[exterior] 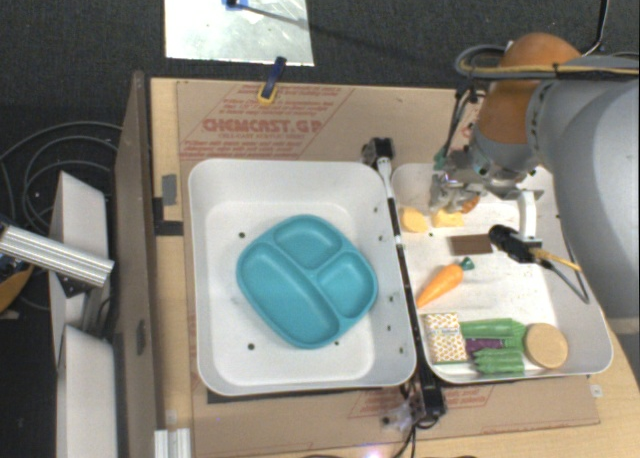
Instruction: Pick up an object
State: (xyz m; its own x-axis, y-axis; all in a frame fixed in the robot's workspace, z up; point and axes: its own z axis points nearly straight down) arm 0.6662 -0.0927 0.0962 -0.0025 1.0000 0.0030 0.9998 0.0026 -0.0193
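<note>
My gripper [446, 202] is low in the far left part of the right bin [590, 341]. Directly under it lies a small yellow piece [451, 217], which it touches or nearly touches. A second yellow piece [413, 219] lies just to its left by the bin wall. Nearer the front are an orange carrot [442, 283], a brown block [470, 244], a patterned packet [444, 337], a green bundle [493, 339] and a round tan biscuit [547, 345].
The left bin [220, 196] holds a teal divided plate [305, 280]. A divider rail [396, 246] runs between the two bins. The grey arm [590, 146] covers the right bin's far right corner.
</note>
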